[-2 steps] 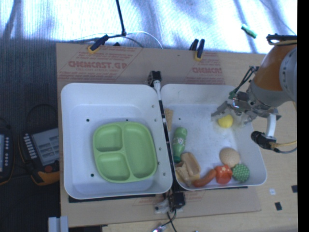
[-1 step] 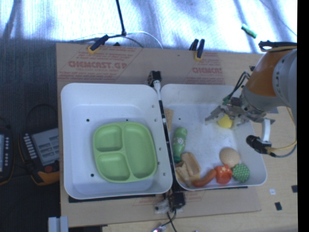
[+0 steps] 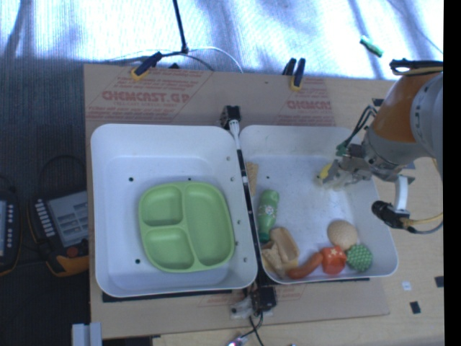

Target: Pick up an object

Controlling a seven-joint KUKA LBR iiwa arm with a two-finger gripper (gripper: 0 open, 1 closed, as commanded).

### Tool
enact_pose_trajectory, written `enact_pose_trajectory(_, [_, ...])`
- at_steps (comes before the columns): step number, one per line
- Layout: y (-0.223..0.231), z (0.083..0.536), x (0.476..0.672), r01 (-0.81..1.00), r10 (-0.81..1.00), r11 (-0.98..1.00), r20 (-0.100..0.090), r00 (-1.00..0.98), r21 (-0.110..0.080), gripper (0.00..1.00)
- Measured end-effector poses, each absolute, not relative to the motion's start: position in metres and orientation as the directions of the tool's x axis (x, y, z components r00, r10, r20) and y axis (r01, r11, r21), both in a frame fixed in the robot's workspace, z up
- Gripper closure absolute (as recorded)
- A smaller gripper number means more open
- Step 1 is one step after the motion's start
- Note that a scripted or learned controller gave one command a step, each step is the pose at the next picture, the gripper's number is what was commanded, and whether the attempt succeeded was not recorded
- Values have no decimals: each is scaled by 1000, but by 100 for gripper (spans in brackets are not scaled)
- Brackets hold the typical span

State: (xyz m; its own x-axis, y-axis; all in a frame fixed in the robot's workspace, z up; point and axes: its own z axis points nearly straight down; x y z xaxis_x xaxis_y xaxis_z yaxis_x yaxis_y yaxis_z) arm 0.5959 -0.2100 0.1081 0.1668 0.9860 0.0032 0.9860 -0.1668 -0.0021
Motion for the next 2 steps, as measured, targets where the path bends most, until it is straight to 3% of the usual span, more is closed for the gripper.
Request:
enact_pose_trajectory(1, [-215, 160, 579, 999, 999, -40, -2, 40, 0, 100])
enact_pose_trajectory(2, [-128, 91, 555, 980, 980, 201, -9, -201, 8, 100])
